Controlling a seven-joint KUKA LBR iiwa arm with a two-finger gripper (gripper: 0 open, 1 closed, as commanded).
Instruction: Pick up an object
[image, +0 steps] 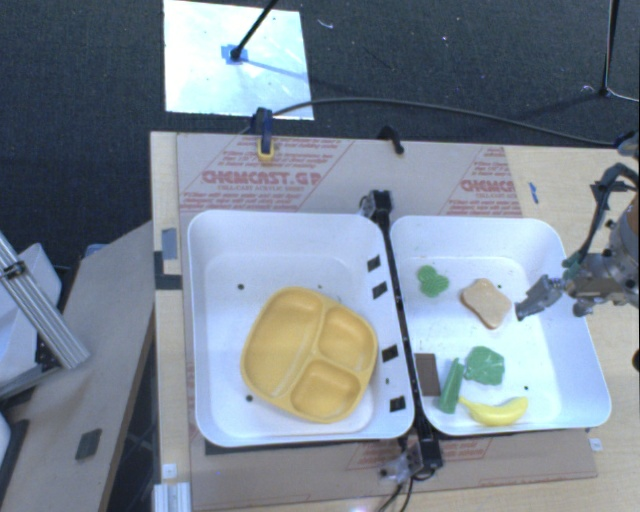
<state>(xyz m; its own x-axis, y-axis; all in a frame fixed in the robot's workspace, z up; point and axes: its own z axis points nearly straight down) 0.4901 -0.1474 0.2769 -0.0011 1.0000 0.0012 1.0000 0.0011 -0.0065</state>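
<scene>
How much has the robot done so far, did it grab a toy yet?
Not yet. Nothing looks picked up: the bread slice, banana and green toys all lie in the right bin. The gripper hangs over that bin, just right of the bread, with nothing seen between its fingers. Reaching down, grabbing and lifting are all left.
</scene>
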